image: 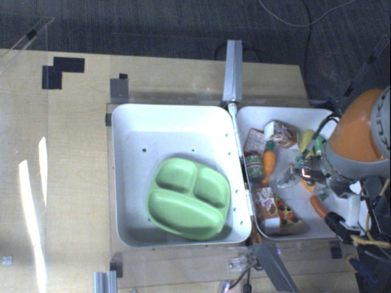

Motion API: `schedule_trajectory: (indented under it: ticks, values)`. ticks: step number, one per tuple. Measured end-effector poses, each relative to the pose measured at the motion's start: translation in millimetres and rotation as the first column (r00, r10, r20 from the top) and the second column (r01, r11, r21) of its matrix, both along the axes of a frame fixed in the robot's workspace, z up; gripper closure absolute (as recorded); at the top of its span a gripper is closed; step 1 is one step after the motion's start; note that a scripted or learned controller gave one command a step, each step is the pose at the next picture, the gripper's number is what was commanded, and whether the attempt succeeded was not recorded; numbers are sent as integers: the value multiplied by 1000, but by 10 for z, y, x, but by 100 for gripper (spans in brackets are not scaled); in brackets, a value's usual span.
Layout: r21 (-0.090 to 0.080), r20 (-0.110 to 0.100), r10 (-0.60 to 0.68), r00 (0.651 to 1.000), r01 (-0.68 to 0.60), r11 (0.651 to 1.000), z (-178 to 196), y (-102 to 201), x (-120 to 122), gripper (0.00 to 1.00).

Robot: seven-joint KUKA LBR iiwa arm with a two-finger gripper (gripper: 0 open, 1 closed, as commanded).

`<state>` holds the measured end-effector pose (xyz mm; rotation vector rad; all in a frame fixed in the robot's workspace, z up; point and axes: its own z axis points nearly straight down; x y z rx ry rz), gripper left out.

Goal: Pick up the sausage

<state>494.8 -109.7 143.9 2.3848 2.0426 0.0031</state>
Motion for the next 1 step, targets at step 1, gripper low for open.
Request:
schedule_trajectory:
  ticks: [1]
  values:
    - [-1,0,52,999,-52,999,-198,-774,-9,0]
